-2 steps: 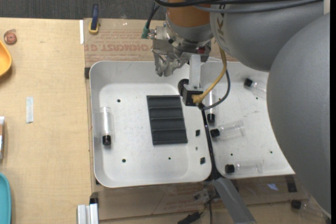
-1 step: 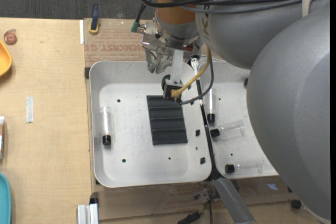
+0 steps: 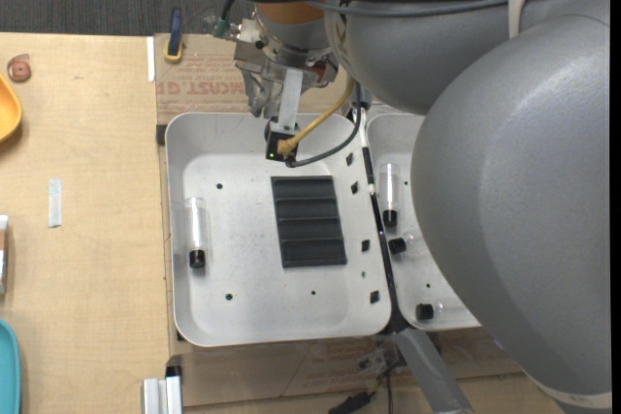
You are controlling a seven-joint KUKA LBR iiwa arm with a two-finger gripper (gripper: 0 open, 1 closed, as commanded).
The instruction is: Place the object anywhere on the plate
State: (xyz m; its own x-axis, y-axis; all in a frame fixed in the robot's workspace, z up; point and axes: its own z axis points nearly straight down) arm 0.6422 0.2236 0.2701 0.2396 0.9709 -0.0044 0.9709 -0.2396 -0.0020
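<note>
A black ribbed plate point(image 3: 310, 221) lies flat in the middle of the left bin point(image 3: 184, 160). A clear tube with a black cap point(image 3: 196, 233) lies by that bin's left wall, well apart from the plate. My gripper point(image 3: 275, 111) hangs over the far edge of the left bin, just beyond the plate's far end. I see nothing held in it. The large grey arm covers most of the right bin point(image 3: 403, 296).
In the right bin, another clear tube with a black cap point(image 3: 388, 194) lies near the divider, and a small black-capped piece point(image 3: 424, 311) sits by the front. On the tan bench to the left are an orange object point(image 3: 5, 111), a small white strip point(image 3: 54, 204) and a teal thing point(image 3: 8, 368).
</note>
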